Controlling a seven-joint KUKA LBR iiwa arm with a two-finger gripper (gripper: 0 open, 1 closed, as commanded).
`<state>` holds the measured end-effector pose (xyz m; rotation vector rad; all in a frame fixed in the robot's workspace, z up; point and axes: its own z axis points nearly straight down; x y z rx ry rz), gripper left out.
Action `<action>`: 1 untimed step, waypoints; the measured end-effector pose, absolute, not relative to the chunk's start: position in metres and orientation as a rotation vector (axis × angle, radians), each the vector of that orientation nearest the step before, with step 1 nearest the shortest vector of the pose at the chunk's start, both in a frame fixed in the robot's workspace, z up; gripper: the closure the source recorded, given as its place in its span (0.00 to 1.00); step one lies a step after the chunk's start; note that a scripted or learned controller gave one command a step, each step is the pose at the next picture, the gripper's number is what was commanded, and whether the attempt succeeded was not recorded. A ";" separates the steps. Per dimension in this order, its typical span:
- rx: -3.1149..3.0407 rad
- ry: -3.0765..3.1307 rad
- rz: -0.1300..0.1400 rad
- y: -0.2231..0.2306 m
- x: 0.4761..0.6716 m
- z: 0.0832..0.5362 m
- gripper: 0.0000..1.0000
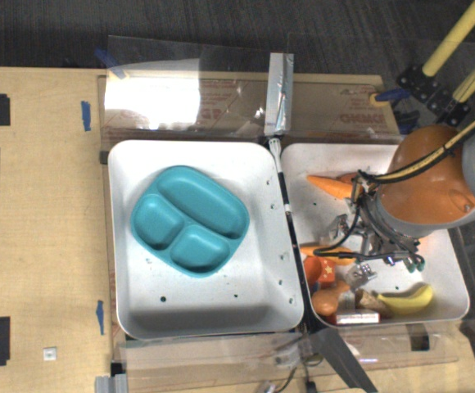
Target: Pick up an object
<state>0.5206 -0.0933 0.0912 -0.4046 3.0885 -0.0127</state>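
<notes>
The gripper (367, 262) hangs low in the right bin (450, 256), hemmed by a carrot (332, 186) behind, a banana (405, 300) and orange items (319, 273) close beside. Leftward, a teal tray (190, 219) occupies the left bin (139, 301).

Two bins sit side by side on the bench (33, 219): the left bin (131, 309) at nine o'clock of the right bin (454, 289), their inner walls touching. A divided plate (190, 219) lies in the middle of the left bin. In the right bin, a carrot (329, 185) lies toward twelve o'clock, a banana (405, 300) toward five o'clock, and the gripper (360, 268) hangs between them, above the items at seven o'clock.
</notes>
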 end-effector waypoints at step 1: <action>-0.968 2.972 -0.011 -0.129 0.490 0.090 0.00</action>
